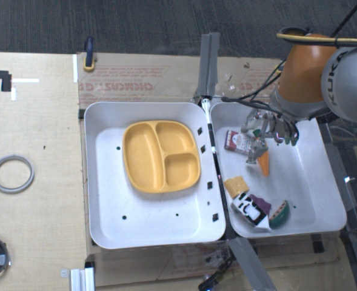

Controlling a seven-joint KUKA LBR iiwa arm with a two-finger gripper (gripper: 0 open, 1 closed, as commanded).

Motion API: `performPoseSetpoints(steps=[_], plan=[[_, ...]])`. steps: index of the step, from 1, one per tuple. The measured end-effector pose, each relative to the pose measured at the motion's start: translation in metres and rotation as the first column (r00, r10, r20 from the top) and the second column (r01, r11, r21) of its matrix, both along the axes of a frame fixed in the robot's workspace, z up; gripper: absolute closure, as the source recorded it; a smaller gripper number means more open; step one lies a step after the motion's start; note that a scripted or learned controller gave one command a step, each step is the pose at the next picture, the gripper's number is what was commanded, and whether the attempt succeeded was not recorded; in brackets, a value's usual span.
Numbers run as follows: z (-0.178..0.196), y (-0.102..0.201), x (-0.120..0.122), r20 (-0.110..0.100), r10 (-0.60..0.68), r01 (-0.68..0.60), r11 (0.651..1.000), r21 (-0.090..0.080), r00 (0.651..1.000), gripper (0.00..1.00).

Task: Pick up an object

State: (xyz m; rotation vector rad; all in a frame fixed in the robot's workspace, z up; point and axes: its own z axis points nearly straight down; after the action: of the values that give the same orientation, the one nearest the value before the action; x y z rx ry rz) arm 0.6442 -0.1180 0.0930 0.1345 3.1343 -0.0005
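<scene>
The gripper point(255, 152) hangs low in the right bin point(323, 180) near its far edge, fingers touching an orange carrot-like piece point(263, 162); whether they grip it, I cannot tell.

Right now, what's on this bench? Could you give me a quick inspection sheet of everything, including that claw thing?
Surface: two shallow white bins side by side, left bin and right bin, on a wooden bench.
Job's things: in the right bin, a small red packet, an orange carrot-like piece, a yellow block, a black-and-white item, a purple piece, a watermelon-slice toy.
Clutter: yellow divided plate in the left bin; grey ring on the bench.
Claw: claw low over the right bin, beside the carrot-like piece.
Cables: dark cables near the arm.
Surroundings: dark floor behind.
</scene>
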Motion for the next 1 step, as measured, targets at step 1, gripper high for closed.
performPoseSetpoints(steps=[1], plan=[[0.0149, 0.0069, 0.0104, 0.000, -0.176, 0.176, 0.984, 0.000, 0.984, 0.00]])
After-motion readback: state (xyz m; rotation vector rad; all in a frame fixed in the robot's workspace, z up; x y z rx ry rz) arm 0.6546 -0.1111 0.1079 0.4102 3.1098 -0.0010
